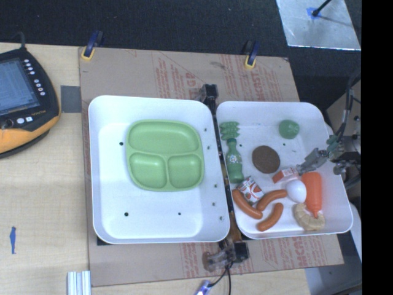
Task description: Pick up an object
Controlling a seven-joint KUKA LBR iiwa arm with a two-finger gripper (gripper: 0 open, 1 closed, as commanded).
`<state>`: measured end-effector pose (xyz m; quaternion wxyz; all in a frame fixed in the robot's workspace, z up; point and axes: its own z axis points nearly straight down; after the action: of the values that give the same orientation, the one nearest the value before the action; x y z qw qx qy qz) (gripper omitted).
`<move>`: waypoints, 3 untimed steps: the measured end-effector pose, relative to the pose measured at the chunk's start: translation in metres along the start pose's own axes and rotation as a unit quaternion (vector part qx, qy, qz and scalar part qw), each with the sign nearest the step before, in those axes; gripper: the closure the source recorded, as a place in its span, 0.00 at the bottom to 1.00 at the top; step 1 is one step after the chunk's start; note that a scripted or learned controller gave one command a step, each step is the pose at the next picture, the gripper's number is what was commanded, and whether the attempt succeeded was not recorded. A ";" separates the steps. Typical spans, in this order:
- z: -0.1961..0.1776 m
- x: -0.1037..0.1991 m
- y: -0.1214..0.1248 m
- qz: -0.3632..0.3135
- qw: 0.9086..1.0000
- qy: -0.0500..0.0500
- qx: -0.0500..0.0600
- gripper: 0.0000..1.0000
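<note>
Right bin [325, 125] contents: green ball [288, 128] at back, brown disc [266, 158] mid, green bottle [233, 155] along left wall, two sausages [263, 203] front, white egg [296, 191] touching orange carrot [312, 192], tan bread piece [309, 219] front right, small red-white can [250, 190].

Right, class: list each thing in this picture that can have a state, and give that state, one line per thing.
Green three-compartment plastic plate: upright, flat in the left white bin.
Green plastic bottle: lying on its side in the right white bin.
Orange plastic carrot: lying flat.
White egg: resting beside the carrot.
Robot claw: low over the right bin.
</note>
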<state>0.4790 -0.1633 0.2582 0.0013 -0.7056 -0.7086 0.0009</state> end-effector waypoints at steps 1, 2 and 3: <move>0.049 0.004 0.089 -0.001 1.000 -0.001 0.001 0.00; 0.100 -0.012 0.177 0.000 1.000 0.000 0.001 0.00; 0.134 -0.002 0.088 -0.001 1.000 0.000 0.002 0.00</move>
<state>0.5670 -0.1645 0.1242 0.0024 -0.7051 -0.7091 0.0025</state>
